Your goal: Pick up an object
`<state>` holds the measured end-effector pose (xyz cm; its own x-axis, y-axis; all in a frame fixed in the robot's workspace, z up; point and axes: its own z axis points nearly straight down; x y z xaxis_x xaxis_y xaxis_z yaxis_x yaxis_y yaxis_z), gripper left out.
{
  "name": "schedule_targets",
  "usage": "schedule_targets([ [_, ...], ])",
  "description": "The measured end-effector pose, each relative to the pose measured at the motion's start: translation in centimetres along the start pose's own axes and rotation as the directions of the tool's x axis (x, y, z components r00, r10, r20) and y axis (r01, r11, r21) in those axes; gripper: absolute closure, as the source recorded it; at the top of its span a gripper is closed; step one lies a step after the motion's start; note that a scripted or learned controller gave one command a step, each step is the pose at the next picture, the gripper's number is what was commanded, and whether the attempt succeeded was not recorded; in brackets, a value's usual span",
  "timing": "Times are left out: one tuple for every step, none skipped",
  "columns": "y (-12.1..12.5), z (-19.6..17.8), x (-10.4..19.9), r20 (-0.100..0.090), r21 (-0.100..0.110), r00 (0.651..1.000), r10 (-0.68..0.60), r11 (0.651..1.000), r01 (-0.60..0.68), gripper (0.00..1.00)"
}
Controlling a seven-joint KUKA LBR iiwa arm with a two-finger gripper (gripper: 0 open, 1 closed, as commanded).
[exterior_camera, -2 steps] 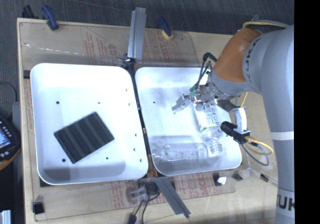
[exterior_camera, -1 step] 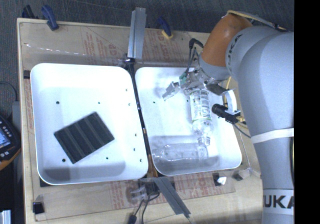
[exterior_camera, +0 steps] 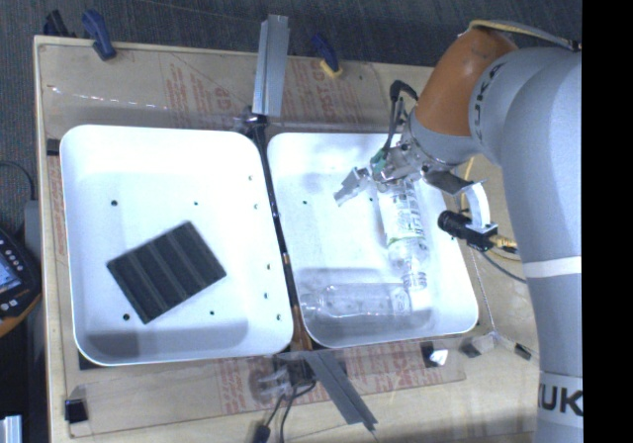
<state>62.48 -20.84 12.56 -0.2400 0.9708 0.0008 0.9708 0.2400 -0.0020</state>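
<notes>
My gripper [exterior_camera: 364, 180] hangs over the back of the right bin [exterior_camera: 315, 233], at the end of the grey arm with its orange band. A clear plastic bottle with a white label [exterior_camera: 404, 225] lies lengthwise along the bin's right side, and its upper end sits right under the gripper. Across the bin's front lies a second clear bottle [exterior_camera: 354, 299], on its side. A dark ribbed rectangular pad [exterior_camera: 165, 270] lies flat in the left bin [exterior_camera: 84, 164]. Nothing is visibly held.
A raised divider [exterior_camera: 275, 223] separates the two bins. Blue clamps [exterior_camera: 97, 33] and a grey metal bar [exterior_camera: 270, 63] stand at the bench's back edge. A black cable and connector [exterior_camera: 465, 226] hang off the arm over the right bin's right rim.
</notes>
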Motion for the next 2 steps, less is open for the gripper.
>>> schedule_targets([
  [-2.0, 0.4, 0.5, -0.002, 0.002, 0.998, -0.062, 0.998, 0.062, 0.0],
  [-1.9, -0.6, 0.6, -0.002, 0.002, 0.998, -0.065, 0.998, 0.065, 1.0],
])
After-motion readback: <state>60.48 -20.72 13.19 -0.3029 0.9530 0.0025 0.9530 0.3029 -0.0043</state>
